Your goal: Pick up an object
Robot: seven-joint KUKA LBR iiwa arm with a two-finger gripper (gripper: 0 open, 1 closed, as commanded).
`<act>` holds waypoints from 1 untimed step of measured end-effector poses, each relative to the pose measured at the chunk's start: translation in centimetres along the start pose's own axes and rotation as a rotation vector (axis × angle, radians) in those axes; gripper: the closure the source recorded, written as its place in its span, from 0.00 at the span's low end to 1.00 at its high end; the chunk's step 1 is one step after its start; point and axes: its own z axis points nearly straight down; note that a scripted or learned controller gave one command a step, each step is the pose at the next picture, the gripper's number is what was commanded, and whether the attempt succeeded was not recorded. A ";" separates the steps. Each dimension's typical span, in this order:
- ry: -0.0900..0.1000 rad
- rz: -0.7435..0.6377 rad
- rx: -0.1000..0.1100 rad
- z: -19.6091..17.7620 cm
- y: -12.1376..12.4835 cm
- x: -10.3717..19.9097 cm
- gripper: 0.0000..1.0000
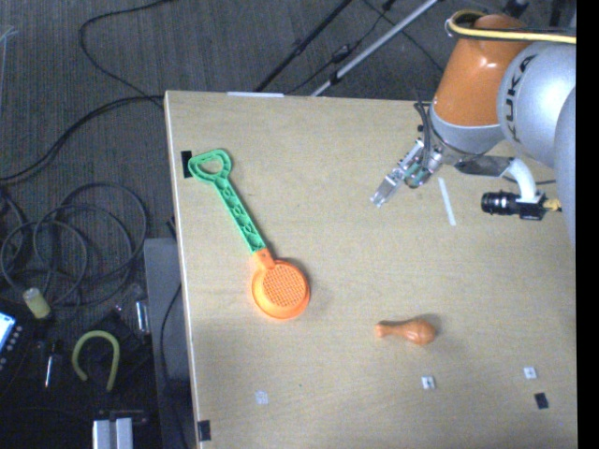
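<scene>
Far left of the work surface: a strainer with a green handle and an orange mesh head lies flat, handle angled toward the upper left, head at lower right. Nothing touches it. Lower centre: a small orange pear-shaped object lies on its side, well apart from the strainer. Upper right: the gripper hangs above bare surface, clear of both items, near a thin white stick. Nothing is seen between its fingers; their spread cannot be judged. Assessment: pickup not achieved; approach, closure and lift all remain.
</scene>
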 end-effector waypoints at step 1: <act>-0.001 -0.002 -0.003 -0.9 0.2 0.1 1.00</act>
